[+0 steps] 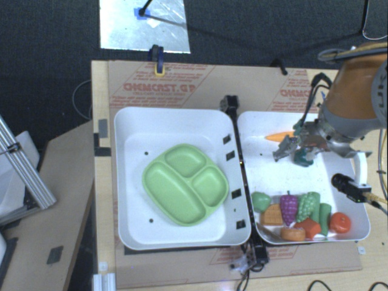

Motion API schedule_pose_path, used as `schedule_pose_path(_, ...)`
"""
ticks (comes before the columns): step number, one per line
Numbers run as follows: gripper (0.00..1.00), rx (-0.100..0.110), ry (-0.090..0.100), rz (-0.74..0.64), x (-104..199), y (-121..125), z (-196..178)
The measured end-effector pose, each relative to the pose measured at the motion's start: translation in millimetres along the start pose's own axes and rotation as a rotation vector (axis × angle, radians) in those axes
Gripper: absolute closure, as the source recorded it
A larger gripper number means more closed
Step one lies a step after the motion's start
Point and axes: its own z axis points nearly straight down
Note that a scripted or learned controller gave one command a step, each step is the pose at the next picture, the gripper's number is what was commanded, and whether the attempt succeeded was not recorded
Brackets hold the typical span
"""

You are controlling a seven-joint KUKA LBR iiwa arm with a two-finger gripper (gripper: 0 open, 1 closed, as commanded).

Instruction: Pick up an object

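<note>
My gripper [293, 153] hangs over the upper middle of the right bin [260, 168], with its teal and grey fingers spread apart and nothing between them. An orange carrot [278, 137] lies just up and left of it, close to the left finger. Along the bin's front edge sits a heap of toy food: a green lime [261, 200], a purple grape bunch [289, 206], a green vegetable [308, 205], a red tomato [341, 222] and orange pieces [274, 214].
The left bin [130, 138] holds a green divided plate [185, 183]. A black divider with clips [235, 162] runs between the bins. A black fixture [348, 188] sticks over the right bin's right edge. The arm's orange band [357, 80] looms above the right bin.
</note>
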Motion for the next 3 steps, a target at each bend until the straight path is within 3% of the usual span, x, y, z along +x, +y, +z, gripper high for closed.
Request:
schedule_pose_path(1, 0.0, -0.014, -0.002, -0.003, 0, 3, -7)
schedule_pose_path(3, 0.0, -0.012, 0.0, 0.0, 3, -1, 94)
